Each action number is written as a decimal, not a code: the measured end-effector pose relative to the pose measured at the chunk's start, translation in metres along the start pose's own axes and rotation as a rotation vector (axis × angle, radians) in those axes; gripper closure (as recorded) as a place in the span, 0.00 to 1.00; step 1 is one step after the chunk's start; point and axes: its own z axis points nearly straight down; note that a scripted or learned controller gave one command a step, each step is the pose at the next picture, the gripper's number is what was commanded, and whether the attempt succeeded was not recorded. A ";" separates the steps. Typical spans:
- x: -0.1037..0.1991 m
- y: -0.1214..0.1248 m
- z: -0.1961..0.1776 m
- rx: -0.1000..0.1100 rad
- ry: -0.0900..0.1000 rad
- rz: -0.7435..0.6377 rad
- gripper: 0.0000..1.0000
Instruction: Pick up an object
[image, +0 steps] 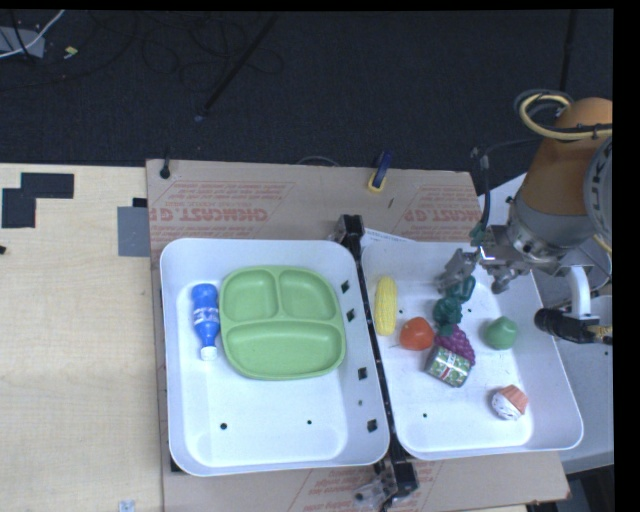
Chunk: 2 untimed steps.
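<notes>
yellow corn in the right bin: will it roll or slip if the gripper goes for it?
The yellow corn looks long and rounded, so it probably rolls sideways if nudged. Its surface looks smooth, so fingers may slip. It lies close to the right bin's left wall, likely limiting finger room.

- The arm (565, 180) is bulky and rounded, with a broad orange band above the wrist and grey casing beside it at the view's right.
- A pale yellowish cable (540, 108) loops over the top of the orange band, well above the gripper.
- A thin dark cable (482, 185) runs down the arm's left side towards the gripper.
- The wrist just above the gripper is a grey metal block with darker fittings.
- The gripper (478, 268) is grey metal with short, angular parts.
- A white bracket with a black part (572, 310) sits right of the gripper.
</notes>
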 end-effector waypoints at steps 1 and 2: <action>0.000 0.003 -0.008 -0.013 -0.002 -0.001 0.00; 0.007 0.006 0.042 -0.009 -0.001 0.000 0.00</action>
